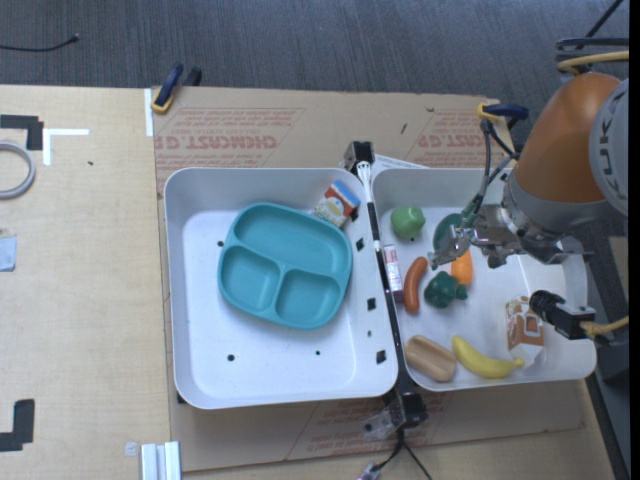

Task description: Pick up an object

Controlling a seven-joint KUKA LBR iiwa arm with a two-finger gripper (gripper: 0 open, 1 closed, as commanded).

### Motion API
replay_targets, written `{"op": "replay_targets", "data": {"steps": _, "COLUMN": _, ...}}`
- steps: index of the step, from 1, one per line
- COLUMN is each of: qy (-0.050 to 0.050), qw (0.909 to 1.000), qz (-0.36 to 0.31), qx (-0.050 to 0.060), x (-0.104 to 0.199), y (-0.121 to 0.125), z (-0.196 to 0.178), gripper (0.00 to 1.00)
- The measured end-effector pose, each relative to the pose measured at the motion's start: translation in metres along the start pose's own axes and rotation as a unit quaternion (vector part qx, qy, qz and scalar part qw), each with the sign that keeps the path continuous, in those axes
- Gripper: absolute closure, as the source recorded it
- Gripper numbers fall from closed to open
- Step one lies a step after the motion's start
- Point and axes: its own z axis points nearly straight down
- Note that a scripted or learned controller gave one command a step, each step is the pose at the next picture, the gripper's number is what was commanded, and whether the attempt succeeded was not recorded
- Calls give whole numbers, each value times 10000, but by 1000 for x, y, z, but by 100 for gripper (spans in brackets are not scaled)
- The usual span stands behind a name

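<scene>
My gripper (456, 244) hangs low over the middle of the right bin (560, 368), below the arm's orange band. Just under it lies a small orange piece (462, 268), partly covered by the gripper. A dark green broccoli toy (443, 290) sits right below that, and an orange-red sausage (415, 284) lies to its left. A green round fruit (407, 220) rests near the bin's back left. A dark green shape (449, 228) shows behind the gripper. Whether anything is held is hidden.
At the right bin's front lie a hot dog bun (430, 358), a banana (486, 359) and a small carton (522, 323). A red tube (391, 268) rests by the dividing wall. The left bin (190, 298) holds a teal compartment plate (285, 265) and a snack packet (337, 204).
</scene>
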Motion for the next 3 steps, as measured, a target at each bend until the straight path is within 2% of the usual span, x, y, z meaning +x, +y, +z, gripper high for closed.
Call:
{"op": "replay_targets", "data": {"steps": 1, "qy": 5, "qw": 10000, "qz": 33, "qx": 8, "x": -25, "y": 21, "z": 100, "gripper": 0}}
{"op": "replay_targets", "data": {"steps": 2, "qy": 1, "qw": 10000, "qz": 36, "qx": 6, "x": -26, "y": 21, "z": 90, "gripper": 100}}
{"op": "replay_targets", "data": {"steps": 3, "qy": 1, "qw": 10000, "qz": 3, "qx": 0, "x": 10, "y": 18, "z": -17, "gripper": 100}}
